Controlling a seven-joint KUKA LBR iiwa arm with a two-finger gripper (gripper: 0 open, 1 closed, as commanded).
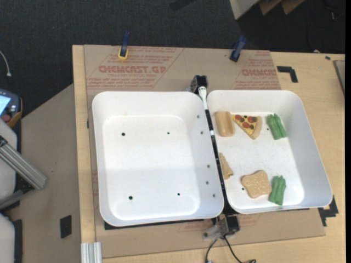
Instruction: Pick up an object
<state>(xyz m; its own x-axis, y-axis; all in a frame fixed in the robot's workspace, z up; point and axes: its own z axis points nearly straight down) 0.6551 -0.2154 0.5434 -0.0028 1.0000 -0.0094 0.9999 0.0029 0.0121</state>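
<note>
Toast slice [256,183] lies untouched in the right bin [315,163] — picking hasn't begun. Pincer state: cannot tell; next, descend squarely over it.

- The arm lies outside the camera's frame, so its pose cannot be told.
</note>
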